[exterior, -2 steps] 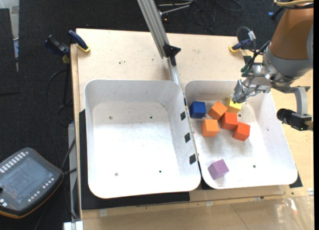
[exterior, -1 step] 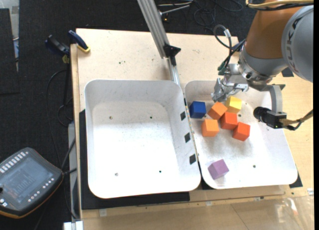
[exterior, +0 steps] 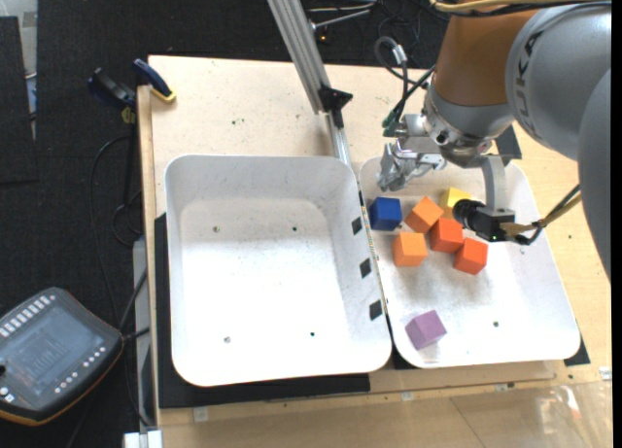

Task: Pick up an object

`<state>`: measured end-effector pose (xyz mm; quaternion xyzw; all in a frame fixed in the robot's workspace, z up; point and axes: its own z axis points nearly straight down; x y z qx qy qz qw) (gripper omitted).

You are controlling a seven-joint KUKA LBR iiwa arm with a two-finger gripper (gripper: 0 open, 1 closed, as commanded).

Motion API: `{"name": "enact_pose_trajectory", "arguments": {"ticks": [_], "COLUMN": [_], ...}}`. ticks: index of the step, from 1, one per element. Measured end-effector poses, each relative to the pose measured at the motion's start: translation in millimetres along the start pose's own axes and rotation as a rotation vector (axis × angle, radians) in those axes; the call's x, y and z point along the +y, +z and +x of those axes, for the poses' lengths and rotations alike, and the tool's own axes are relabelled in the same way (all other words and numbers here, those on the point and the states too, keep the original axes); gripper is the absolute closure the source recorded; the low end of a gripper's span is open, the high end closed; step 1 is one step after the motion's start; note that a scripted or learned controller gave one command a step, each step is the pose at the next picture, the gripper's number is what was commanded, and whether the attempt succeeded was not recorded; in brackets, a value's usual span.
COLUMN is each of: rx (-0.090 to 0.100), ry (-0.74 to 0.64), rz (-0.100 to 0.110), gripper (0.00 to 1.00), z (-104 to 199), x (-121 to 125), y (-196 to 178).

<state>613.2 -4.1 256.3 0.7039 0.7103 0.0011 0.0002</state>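
I'm watching the feed from my desk, and the arm (exterior: pixel 525 57) is reaching in from the right, hanging over the far end of the right bin (exterior: pixel 544 334). The gripper (exterior: pixel 397 176) is sitting low near that bin's far left corner, just beyond the blue cube (exterior: pixel 386 213). Honestly I can't tell how the gripper is set from this angle, it's too small and blurry there, and I'm not seeing anything in it.

Using the blue cube as my anchor: four orange cubes are clustering to its right. One (exterior: pixel 425 213) is sitting just beside it, another (exterior: pixel 410 249) is lying a bit nearer the camera, a redder one (exterior: pixel 447 234) is touching those two, and the last (exterior: pixel 470 256) is resting further right. A yellow cube (exterior: pixel 455 199) is peeking out behind them, beside a black piece hanging off the arm. A purple cube (exterior: pixel 425 329) is lying on its own, well apart, toward the bin's near edge.

The left bin (exterior: pixel 194 339) is sitting to the left of the blue cube, touching the right bin.
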Motion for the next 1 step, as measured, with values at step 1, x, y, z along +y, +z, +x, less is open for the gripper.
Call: {"name": "enact_pose_trajectory", "arguments": {"ticks": [1], "rx": [0.0], "ry": [0.001], "rz": [0.004], "gripper": [1.0], "z": [48.9], "x": [1.6], "y": [14.9]}}
